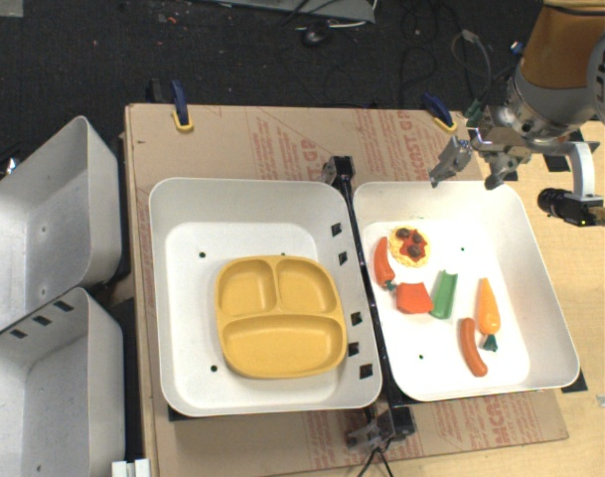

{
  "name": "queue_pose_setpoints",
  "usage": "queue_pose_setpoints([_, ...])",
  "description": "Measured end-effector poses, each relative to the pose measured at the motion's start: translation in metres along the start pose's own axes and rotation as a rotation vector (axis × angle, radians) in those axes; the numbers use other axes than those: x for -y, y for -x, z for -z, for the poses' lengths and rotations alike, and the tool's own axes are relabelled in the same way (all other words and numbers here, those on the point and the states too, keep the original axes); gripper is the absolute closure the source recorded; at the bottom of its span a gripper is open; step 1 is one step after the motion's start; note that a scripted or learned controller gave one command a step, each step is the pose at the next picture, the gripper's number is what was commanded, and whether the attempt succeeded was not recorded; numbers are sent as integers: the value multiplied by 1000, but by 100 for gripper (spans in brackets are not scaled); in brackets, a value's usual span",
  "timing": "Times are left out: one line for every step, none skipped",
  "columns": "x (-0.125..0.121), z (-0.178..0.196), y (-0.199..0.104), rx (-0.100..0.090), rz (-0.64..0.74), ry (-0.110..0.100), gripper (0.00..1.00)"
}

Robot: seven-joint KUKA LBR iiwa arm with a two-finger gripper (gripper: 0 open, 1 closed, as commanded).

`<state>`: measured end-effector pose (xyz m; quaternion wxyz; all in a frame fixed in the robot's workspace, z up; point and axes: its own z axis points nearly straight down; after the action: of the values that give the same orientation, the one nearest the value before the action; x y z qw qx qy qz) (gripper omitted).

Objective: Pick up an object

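The right bin [511,222] holds several toy foods: a small pizza [410,246], a red sausage [382,262], a red-orange block [414,298], a green piece [443,294], a carrot [489,308] and another sausage [472,347]. My gripper [475,168] hangs open above the bin's far rim, its two dark fingers [447,163] spread apart with nothing between them. It is well behind the pizza, apart from every food item.
The left bin [183,266] bears a yellow divided tray [279,315]. A dark divider with clips [357,266] runs between the bins. Grey housings [44,266] stand at the far left. The arm's orange band [570,28] is at the top right.
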<state>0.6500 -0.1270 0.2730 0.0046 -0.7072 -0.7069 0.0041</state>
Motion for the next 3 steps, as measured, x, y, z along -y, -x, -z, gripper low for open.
queue_pose_setpoints([-1, 8, 0, 1, 2, 12, 0])
queue_pose_setpoints([-5, -34, -1, 1, 0, 9, 0])
queue_pose_setpoints([2, -79, -3, 1, 0, 10, 0])
